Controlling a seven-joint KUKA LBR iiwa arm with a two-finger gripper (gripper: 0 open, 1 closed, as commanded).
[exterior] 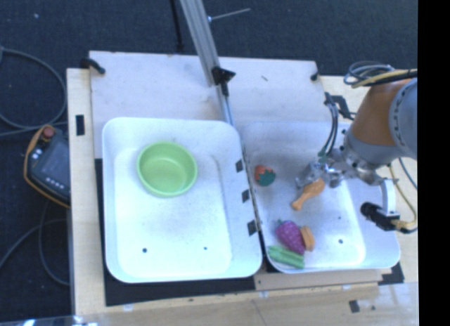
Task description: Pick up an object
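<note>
Orange carrot-shaped toy: lies tilted in the right bin, right of centre in the frame, its upper end at the tips of the gripper. The gripper sits directly above and touching that end; whether the toy is clamped between the fingers, or how far they stand apart, cannot be told from this angle. Foreground, lower edge of the right bin: a green flat piece, a magenta grape-like cluster just above it, and a small orange piece touching the cluster's right side. Middle ground: a small round orange-and-teal toy near the right bin's left wall, apart from the carrot-shaped toy. The left bin holds a light green bowl, upright, in its upper left part. The arm enters from the right. Background: a slanted metal post rises from the bench toward the top of the frame.
</note>
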